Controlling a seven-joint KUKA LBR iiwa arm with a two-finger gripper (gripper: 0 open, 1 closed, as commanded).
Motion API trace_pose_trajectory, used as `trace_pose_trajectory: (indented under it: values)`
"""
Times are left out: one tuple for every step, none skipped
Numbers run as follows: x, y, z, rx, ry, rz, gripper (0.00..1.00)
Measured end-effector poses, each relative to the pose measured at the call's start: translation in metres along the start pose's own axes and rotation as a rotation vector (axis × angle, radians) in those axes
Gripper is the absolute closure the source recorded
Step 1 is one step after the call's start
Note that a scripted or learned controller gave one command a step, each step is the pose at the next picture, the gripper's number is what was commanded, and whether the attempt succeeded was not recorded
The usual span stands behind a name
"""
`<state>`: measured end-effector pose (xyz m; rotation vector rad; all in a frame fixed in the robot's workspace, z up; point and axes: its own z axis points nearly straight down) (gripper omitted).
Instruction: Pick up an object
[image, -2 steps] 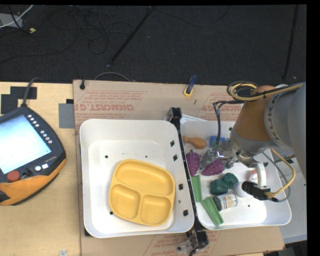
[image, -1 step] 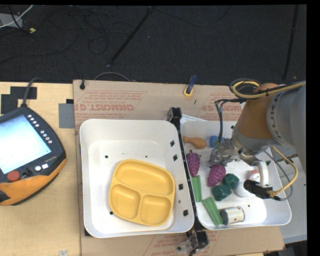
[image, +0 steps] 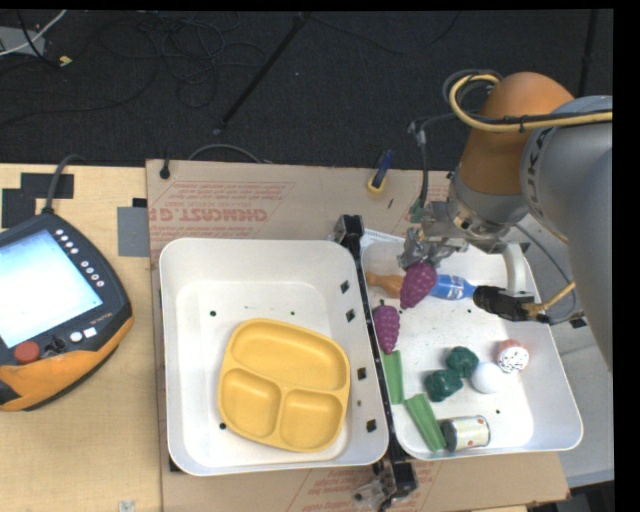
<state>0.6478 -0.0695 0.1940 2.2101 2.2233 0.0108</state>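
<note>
The grey arm's gripper (image: 425, 250) hangs over the far left part of the right bin (image: 560, 425), with a purple grape bunch (image: 417, 285) dangling directly beneath it, apparently lifted clear. The pick looks nearly done. Whether the fingers actually clasp the bunch cannot be told from here.

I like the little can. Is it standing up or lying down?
Lying down. The can rests on its side in the right bin, beside the green stick.
</note>
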Motion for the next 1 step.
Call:
trace_pose_trajectory:
  values:
    - [0.0231,-0.1043,-0.0979,0.008,0.002,0.005,1.00]
